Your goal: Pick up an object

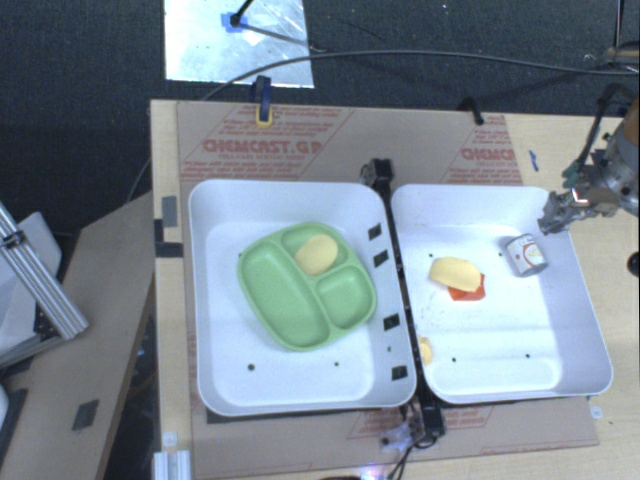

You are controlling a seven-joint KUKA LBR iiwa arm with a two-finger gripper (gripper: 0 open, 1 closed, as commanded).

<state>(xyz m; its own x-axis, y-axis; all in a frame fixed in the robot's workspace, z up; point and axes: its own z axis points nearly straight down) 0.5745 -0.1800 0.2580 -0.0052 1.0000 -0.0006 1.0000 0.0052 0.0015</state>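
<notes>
Gripper (556,214) at right bin's (500,380) far-right edge, prob. lining up on silver can (524,254) nearby; open/closed — can't tell.

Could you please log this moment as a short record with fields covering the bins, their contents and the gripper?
left bin: green divided tray with a yellow item in one compartment
right bin: yellow-and-orange object, small silver can
gripper: above right bin's far right edge, apart from the can
held object: none seen
</notes>
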